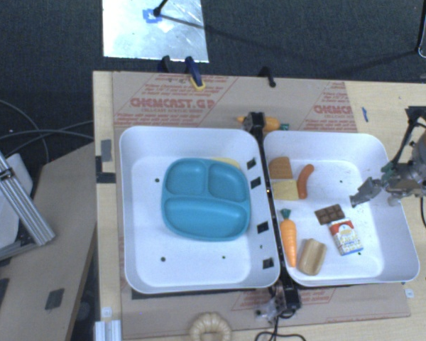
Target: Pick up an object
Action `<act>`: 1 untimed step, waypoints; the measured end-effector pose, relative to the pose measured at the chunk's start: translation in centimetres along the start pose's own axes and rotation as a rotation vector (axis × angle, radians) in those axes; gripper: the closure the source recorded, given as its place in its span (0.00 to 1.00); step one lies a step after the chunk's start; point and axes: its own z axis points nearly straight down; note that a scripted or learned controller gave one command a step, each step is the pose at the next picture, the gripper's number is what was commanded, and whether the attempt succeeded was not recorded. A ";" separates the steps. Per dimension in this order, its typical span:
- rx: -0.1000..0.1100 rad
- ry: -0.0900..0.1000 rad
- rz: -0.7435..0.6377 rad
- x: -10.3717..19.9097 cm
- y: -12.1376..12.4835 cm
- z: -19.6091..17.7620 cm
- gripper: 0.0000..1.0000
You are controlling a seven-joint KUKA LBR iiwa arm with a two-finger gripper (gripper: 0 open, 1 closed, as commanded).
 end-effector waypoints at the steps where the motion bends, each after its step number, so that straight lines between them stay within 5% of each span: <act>1: -0.013 -0.003 -0.004 0.1 0.3 -0.7 0.00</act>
